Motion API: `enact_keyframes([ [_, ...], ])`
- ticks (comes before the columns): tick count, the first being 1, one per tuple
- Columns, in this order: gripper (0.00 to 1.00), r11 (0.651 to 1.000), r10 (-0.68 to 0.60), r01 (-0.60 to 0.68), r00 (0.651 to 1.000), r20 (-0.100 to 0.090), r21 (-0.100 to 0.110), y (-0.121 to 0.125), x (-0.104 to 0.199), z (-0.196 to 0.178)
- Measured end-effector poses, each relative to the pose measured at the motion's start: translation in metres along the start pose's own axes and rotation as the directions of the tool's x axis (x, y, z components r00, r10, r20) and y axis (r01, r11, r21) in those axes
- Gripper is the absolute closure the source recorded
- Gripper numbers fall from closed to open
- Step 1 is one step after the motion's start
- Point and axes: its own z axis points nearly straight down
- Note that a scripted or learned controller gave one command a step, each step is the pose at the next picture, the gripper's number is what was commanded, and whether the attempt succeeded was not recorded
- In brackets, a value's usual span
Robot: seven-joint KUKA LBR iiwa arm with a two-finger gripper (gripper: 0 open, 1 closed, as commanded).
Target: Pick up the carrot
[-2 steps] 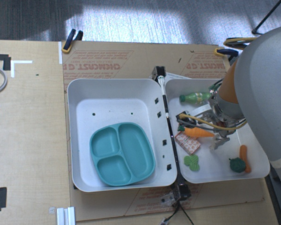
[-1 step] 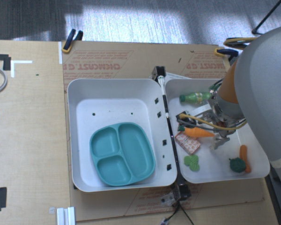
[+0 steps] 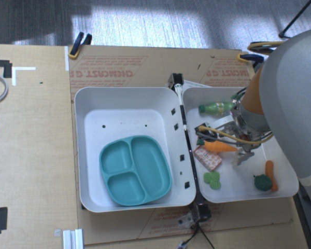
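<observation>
I had the arm (image 3: 295, 97) reaching in over the right bin (image 3: 285, 191), and its jaws (image 3: 237, 148) sat low near that bin's middle. An orange carrot (image 3: 219, 147) lay crosswise right at the fingers, touching them, but I could not tell whether the jaws were clamped on it or merely beside it. A second carrot with a green top (image 3: 270, 171) rested near the bin's lower right corner. A green bottle (image 3: 216, 108) lay toward the back, a red-and-white packet (image 3: 208, 160) below the carrot, a small green leafy piece (image 3: 212, 179) under that. The left bin (image 3: 93, 113) held a teal divided plate (image 3: 135, 169).
</observation>
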Motion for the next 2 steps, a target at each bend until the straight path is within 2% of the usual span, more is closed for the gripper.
enact_keyframes([
  [2,0.0,1.0,0.0,0.0,1.0,0.0,0.0,0.0,0.0,0.0],
])
